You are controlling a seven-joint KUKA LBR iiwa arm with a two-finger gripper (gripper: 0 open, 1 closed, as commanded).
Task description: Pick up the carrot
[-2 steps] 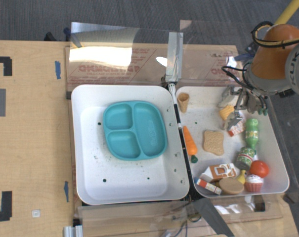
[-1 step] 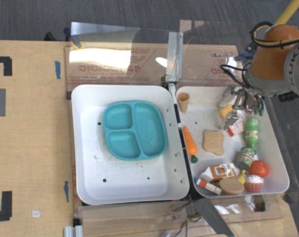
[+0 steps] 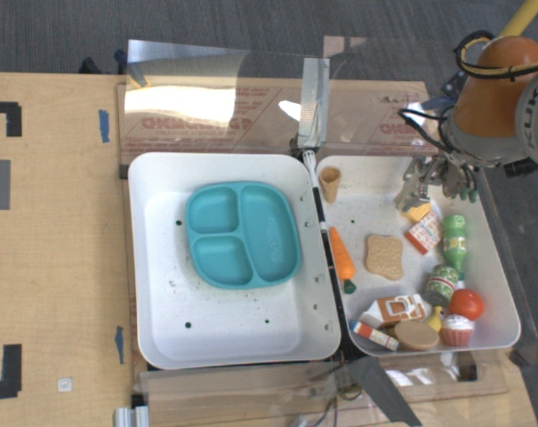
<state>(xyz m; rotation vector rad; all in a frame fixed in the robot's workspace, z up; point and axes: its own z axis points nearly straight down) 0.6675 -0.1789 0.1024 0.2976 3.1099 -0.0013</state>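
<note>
The carrot (image 3: pixel 341 254) lay in the right bin (image 3: pixel 375 178), close against its left wall, orange body pointing up the frame and its green end toward the bottom. The tool (image 3: pixel 417 185) hung over the upper right part of that same bin, well apart from the carrot, with the arm (image 3: pixel 495 87) and its orange band reaching in from the right. Whether the tool was spread or pressed together could not be told from this angle; nothing could be seen between its fingers. Just below the tool sat a small yellow piece (image 3: pixel 418 211) and a red-and-white carton (image 3: pixel 424 235). A slice of bread (image 3: pixel 384 256) lay to the right of the carrot, near it but not touching. A tan cup (image 3: pixel 329 183) stood in the bin's upper left corner. A tomato (image 3: pixel 466 304) and a cupcake (image 3: pixel 457 329) crowded the lower right corner. The left bin (image 3: pixel 153 238) held a teal divided plate (image 3: pixel 243 234).
</note>
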